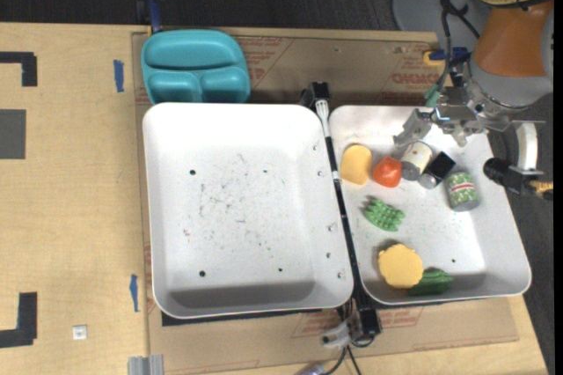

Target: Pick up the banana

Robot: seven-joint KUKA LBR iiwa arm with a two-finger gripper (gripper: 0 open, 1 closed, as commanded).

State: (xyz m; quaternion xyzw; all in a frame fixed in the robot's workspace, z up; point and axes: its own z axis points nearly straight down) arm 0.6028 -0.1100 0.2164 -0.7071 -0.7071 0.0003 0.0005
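The right bin (493, 263) holds two yellow pieces. The stubby, rounded one near the bin's left wall looks like the banana (356, 164). A red tomato-like piece (387, 172) lies just right of it. My gripper (426, 165) hangs over the bin's upper middle, about a hand's width right of the banana and just past the red piece. Its two fingertips stand slightly apart, open, with nothing between them. The second yellow piece (400, 266), round and lumpy, lies near the front wall.
A green leafy piece (383, 214) lies mid-bin, a green-and-white can (462, 191) to my gripper's right, and a green piece (433, 280) by the lumpy yellow one. The left bin (237, 206) adjoins. A teal tray (195, 65) sits behind it.
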